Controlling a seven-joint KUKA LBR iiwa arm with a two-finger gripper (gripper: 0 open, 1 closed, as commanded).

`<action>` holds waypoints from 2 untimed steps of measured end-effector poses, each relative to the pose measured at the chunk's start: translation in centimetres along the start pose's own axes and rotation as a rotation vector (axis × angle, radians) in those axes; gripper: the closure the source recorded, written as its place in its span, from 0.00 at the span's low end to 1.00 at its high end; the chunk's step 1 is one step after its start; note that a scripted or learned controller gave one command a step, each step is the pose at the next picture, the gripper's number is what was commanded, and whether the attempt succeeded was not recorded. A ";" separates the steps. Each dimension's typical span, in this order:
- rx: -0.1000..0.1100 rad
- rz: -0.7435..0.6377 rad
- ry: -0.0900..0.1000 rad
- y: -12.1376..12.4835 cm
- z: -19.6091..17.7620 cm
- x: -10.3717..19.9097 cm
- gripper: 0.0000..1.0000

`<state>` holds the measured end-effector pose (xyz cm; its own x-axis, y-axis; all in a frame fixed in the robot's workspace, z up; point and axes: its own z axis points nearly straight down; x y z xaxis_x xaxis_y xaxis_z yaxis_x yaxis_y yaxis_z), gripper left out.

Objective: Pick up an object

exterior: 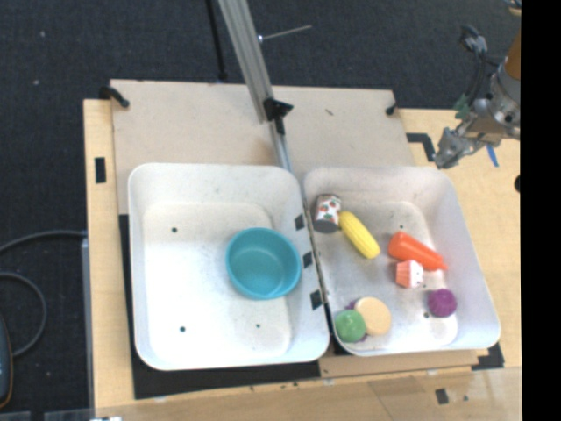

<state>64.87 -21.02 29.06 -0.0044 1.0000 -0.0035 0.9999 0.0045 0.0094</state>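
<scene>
Hand [449, 152] hovers beside right bin [469, 235], toys clustered inside.

A light wooden bench [103, 235] fills most of the frame, set on dark carpet [53, 33]. A paler board [210, 121] lies across its upper middle, pinned at its top corners by black clips. Two shallow white bins sit side by side on the bench — the left bin [166, 323] at centre-left, the right bin [469, 261] at centre-right — their inner rims touching. Black tape marks dot the bench edges.
</scene>
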 end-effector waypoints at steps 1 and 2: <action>0.006 -0.002 0.003 0.9 -0.3 5.0 1.00; 0.009 -0.002 0.003 1.0 -0.4 10.2 1.00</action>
<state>65.82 -10.80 29.44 -0.0063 1.0000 -0.0001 1.0000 0.0063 0.0002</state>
